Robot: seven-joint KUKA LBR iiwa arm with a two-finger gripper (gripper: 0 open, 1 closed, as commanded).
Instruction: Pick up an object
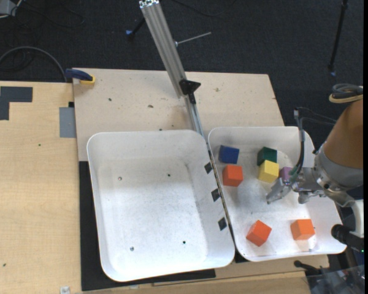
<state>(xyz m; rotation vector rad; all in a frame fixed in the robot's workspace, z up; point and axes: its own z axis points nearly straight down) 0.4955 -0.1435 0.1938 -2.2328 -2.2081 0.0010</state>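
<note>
The right bin [251,133] holds several cubes. A blue cube [229,154] and a red-orange cube [232,175] lie near its left wall. A green cube [267,155] sits behind a yellow cube [268,171] in the middle. Two orange cubes [258,232] [302,229] rest near the front. My gripper [279,191] hangs low over the bin floor just right of the yellow cube, with a small purple shape [285,173] at its upper edge. I cannot make out anything held in it.
The left bin [104,158] stands beside the right one, with black clips [215,195] along the shared wall. A slanted aluminium bar [168,51] rises behind the bins. My arm [346,146] covers the right bin's right side.
</note>
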